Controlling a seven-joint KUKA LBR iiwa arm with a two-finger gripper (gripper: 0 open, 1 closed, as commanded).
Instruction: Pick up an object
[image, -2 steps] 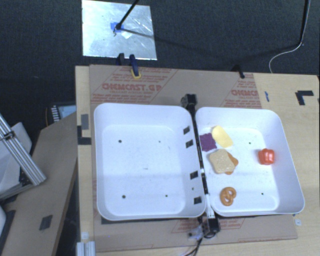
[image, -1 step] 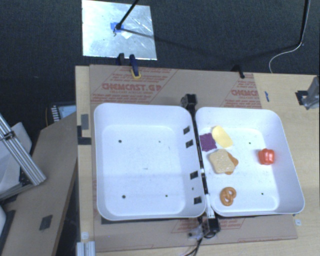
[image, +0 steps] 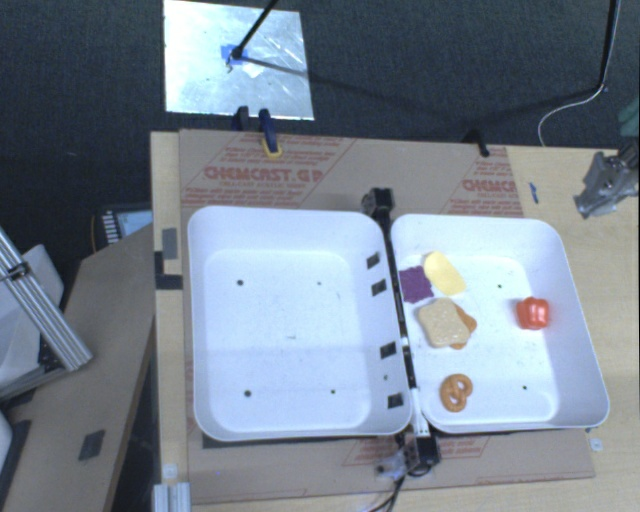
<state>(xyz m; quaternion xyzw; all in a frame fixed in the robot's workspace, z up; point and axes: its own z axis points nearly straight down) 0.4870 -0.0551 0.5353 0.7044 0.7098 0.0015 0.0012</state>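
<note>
One small red object (image: 533, 313)

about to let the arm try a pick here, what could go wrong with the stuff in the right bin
1. The slice of bread, purple piece and yellow piece lie bunched together, touching or overlapping, so a grasp may catch two or knock one aside.
2. That cluster sits close to the right bin's inner wall, which may block one finger.
3. The pretzel looks flat, so fingers could slide over it. The red piece lies alone and seems the safer target.
</note>
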